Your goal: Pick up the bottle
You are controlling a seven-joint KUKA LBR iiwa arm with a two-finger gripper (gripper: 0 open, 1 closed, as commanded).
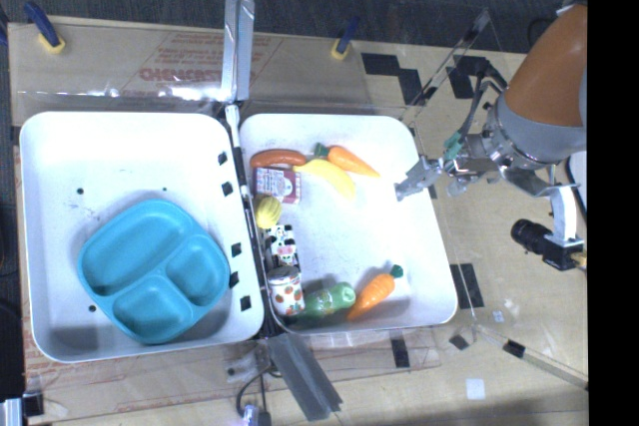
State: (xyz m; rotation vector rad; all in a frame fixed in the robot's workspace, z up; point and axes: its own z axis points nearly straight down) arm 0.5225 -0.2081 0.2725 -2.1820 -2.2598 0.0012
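Tan board covered the bench, with black tape marks and clear film at its far edge, and two shallow white bins sat side by side on it. All places below are given against the right bin (439,244), a smooth, round-cornered plastic tub.

Inside that bin, against its left wall and about halfway along it, was the bottle (284,244): small, stubby, white with black patches. Its long axis seemed to run along the wall, from the bin's far side toward its near side. Which end was the neck was too small to tell, and so was whether it stood or lay.

Just beyond it along the same wall were a yellow lump (268,212) and a red-and-white pack (275,183). A glossy brown sausage (278,158) lay at the bin's far left corner. Beside that were a curved yellow banana (329,177) and a tapered orange carrot (349,160).

On the near side of the bottle, touching or almost touching it, stood a white cup (286,292) with red marks. A shiny green piece (327,300) and a second carrot (375,288) lay along the bin's near wall.

The gripper (414,183), grey metal, hung over the bin's right rim, well apart from the bottle. Whether it was spread or pressed together could not be told. Nothing was seen in it.

Left of the bin, in its twin (40,244), lay a blue three-part tray (150,266).
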